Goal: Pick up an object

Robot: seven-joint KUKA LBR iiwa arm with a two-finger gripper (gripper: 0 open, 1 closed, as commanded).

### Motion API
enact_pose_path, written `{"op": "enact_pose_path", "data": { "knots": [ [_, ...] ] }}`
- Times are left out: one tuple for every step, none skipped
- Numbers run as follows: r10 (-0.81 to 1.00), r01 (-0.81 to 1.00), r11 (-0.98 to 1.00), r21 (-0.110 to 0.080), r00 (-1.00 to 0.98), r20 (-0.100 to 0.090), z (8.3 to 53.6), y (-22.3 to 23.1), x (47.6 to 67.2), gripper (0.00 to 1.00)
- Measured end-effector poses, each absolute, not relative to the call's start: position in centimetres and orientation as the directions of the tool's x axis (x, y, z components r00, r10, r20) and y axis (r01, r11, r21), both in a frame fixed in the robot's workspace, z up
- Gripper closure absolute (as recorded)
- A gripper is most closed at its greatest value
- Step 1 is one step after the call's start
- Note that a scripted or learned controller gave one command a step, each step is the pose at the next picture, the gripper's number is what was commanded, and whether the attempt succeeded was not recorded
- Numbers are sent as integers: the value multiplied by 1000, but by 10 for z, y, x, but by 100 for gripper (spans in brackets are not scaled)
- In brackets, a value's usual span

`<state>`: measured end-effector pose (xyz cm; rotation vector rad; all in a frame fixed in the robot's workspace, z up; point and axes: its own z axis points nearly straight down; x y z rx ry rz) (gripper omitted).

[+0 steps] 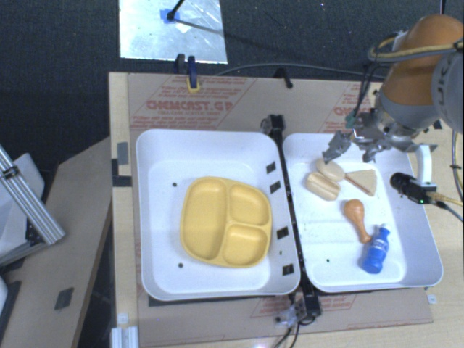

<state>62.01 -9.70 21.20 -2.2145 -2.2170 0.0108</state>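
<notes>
Bread roll [324, 180] (right bin [413, 267]) lies below tool [355, 145].

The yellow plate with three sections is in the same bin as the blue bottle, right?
Not quite. The camera view shows the yellow plate alone in the left bin. The blue bottle lies in the right bin, beside the orange drumstick toy.

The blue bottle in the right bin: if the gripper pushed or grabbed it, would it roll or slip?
The blue bottle lies on its side on the right bin, so a sideways nudge would probably roll it. Its rounded, smooth-looking body may slip between fingers. It looks small and likely light. The drumstick-shaped toy beside its cap might get knocked.
</notes>
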Motion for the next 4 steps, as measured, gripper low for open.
{"op": "enact_pose_path", "data": {
  "knots": [
    [1000, 1000, 3, 1, -3, 0, 219, -97, 623, 0],
    [1000, 1000, 2, -1, -2, 0, 174, -98, 630, 0],
    [1000, 1000, 2, -1, -2, 0, 133, -96, 628, 0],
    [1000, 1000, 2, -2, -2, 0, 82, -95, 628, 0]
  ]
}}
